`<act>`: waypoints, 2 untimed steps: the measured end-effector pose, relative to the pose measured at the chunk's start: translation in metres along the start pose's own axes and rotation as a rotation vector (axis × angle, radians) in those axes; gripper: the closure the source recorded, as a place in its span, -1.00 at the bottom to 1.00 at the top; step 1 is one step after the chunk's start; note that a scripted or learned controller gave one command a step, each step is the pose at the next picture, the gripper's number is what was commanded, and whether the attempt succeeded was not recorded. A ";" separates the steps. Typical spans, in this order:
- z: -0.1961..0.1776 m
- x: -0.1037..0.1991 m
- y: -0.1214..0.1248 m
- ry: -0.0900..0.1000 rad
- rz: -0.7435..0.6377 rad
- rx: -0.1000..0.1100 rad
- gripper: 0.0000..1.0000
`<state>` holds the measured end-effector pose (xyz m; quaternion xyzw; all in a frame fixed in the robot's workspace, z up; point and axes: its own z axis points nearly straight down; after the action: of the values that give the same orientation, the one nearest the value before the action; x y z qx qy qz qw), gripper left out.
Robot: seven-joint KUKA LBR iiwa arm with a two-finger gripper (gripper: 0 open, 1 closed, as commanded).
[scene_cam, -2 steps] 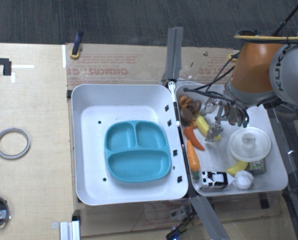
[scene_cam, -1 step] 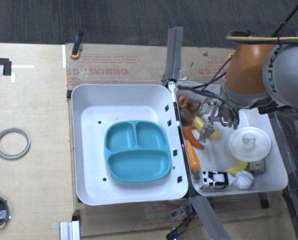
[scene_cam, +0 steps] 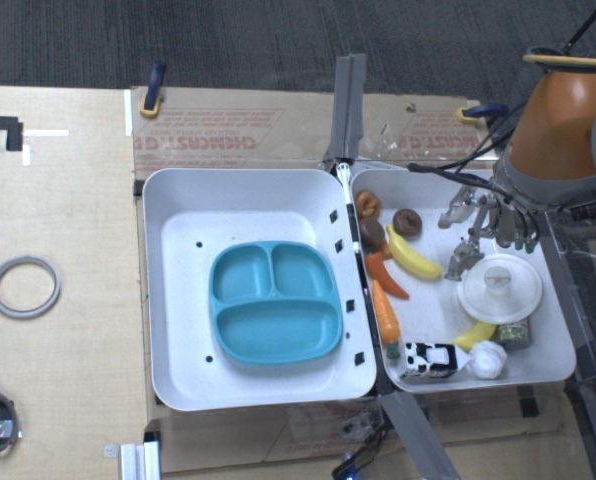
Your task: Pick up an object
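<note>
Pale wood desk, two white bins side by side, all the clutter packed into the right one.

Left bin has only a smooth teal divided plate sitting mid-floor, so plenty of open room around its rim. Right bin is crowded: banana, chocolate donut and a glazed one up near the dividing wall, two orange carrots lying along that wall, a round white lid, and a black-and-white cow toy tight against the front edge beside a white lump. Metal gripper hangs over the bin's back right, just above the lid; can't tell how the fingers are set, too tangled-looking from here. Grey tape roll sits well off left.
</note>
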<state>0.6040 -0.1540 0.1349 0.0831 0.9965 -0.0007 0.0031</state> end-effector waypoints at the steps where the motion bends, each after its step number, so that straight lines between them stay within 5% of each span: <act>1: 0.040 0.007 0.049 0.004 0.095 -0.001 -1.00; 2: 0.031 0.003 -0.036 0.001 0.084 0.000 -1.00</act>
<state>0.5948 -0.1886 0.1039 0.1251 0.9921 -0.0007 0.0025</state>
